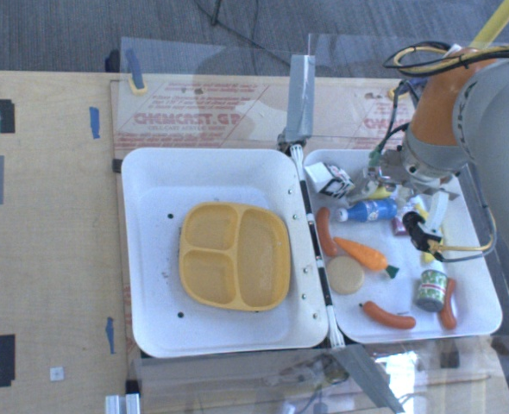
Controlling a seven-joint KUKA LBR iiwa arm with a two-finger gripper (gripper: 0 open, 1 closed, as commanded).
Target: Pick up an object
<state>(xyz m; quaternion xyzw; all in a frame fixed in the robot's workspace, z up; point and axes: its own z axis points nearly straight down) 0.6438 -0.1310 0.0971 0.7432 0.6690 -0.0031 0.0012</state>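
Grey carpet runs behind a pale wooden tabletop [47, 257] that carries two shallow white bins side by side, with a sheet of cardboard [198, 115] behind them printed in red; the lettering is too faint to read with certainty. Blue tape marks dot the wood.

Inside the left bin [151, 317] lies a yellow divided plate [235, 255] with three compartments. Crowded into the right bin [483, 309] are a blue bottle [371, 210] lying on its side, a small white-and-black carton [330, 179] in the back left corner, a toy carrot [364, 254], a tan round disc [345, 276] just in front of the carrot, a sausage [326, 231] along the left wall, a second sausage [389, 316] near the front and a third [449, 304] at the right beside a small green-labelled can [430, 288]. The can's label cannot be read.

From the right, the grey arm [496, 128] bends down over the back of the right bin, its orange band [436, 102] just above the wrist. The gripper [391, 184] sits low, just behind and touching or nearly touching the blue bottle's right end. Whether the jaws are open or closed cannot be told, and nothing is visibly held between them.
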